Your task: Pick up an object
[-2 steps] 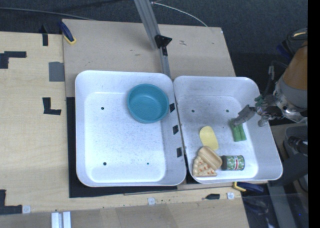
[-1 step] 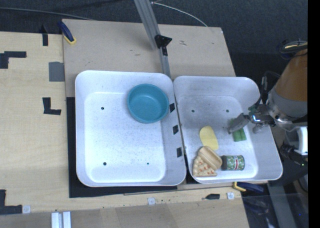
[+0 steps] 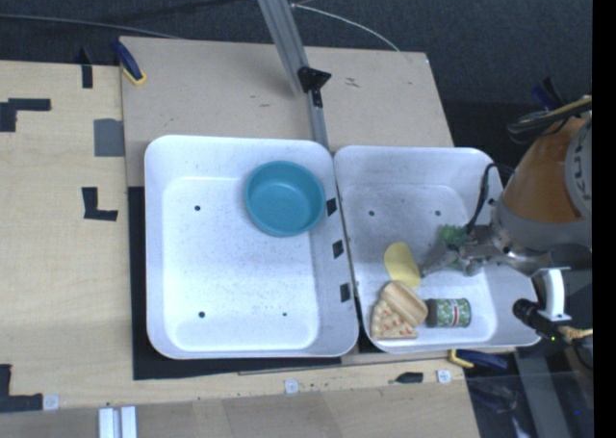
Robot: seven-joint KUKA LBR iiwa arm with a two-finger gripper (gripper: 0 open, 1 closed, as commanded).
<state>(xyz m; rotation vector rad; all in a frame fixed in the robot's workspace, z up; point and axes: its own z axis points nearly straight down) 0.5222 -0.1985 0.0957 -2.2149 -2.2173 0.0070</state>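
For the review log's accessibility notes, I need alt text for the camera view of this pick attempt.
A grey and orange robot arm reaches from the right into the right bin, its gripper low beside a yellow object, a small green object, a waffle-like toy and a green can. The left bin holds a blue bowl.

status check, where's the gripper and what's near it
Gripper low in right bin, beside yellow piece. Green item right at its tip, grasp unclear. Waffle and can just below. Blue bowl in left bin.
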